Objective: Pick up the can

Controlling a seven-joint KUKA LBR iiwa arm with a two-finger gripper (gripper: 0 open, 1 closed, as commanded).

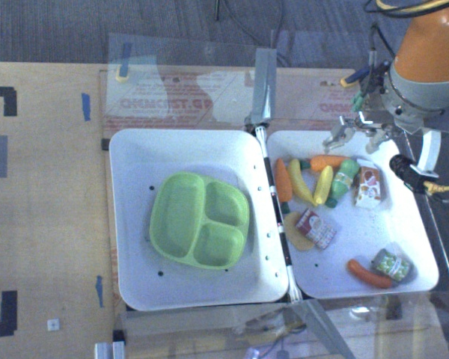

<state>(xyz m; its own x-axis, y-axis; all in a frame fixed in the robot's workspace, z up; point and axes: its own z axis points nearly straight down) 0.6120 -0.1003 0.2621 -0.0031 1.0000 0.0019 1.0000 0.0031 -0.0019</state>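
Observation:
A small can [390, 265] with a green label and grey ends lies on its side in the front right corner of the right bin [426, 230]. A second can-like item [316, 228] with a red and white label lies near the bin's middle on a tan disc. My gripper [353, 140] hangs over the bin's back edge, above the orange carrot [328, 162]. It is open, with nothing between its fingers. It is far behind both cans.
In the right bin lie a yellow banana [299, 182], an orange piece [283, 180], a green bottle [343, 176], a red-white carton [368, 186] and a red sausage [367, 274]. The left bin [127, 223] holds a green divided plate [200, 220].

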